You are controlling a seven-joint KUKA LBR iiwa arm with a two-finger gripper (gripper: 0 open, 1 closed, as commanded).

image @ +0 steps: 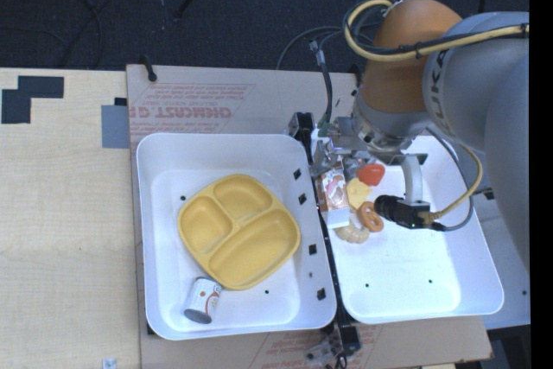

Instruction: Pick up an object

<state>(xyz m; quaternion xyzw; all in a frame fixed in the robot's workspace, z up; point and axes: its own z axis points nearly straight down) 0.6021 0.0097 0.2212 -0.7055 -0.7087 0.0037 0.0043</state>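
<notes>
Red toy (371,174) seemingly just beside the pincer (346,162).

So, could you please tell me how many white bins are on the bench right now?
2. The left bin holds a yellow divided plate and a small cup. The right bin sits beside it, with small items clustered under the arm; more may be hidden there.

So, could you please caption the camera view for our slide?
KUKA arm over right bin of small toys; yellow tray and cup in left bin.
</notes>
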